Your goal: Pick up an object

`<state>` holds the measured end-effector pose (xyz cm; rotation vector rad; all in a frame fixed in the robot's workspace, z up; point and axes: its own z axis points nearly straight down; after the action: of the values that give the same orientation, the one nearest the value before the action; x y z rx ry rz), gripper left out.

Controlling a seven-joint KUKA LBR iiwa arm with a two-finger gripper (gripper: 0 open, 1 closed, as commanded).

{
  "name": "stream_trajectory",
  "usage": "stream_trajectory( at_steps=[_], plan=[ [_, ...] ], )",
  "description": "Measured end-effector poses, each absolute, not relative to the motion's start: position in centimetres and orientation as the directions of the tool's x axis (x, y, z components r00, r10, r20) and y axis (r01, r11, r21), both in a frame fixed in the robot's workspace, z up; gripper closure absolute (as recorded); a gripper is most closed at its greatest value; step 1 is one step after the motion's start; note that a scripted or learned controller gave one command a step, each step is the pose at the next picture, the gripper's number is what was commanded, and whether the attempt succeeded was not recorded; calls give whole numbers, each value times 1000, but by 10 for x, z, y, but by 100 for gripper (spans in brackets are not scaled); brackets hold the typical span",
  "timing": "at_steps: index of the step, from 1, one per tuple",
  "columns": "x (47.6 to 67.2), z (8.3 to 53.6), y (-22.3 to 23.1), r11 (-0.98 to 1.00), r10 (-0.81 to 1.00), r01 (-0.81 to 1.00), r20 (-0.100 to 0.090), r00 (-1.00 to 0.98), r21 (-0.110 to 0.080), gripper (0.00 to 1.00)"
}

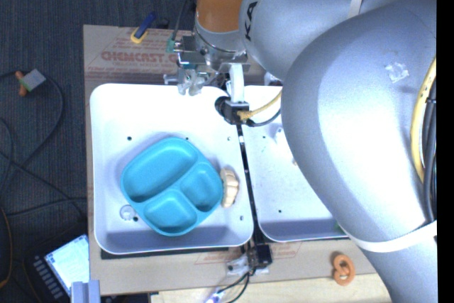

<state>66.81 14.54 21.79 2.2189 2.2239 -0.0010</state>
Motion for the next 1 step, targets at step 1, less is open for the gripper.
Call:
stream_trajectory(
  at_steps=[1],
  plan=[
    [624, 227, 201, 2, 1000, 1000, 0, -2, 0, 100]
  ],
)
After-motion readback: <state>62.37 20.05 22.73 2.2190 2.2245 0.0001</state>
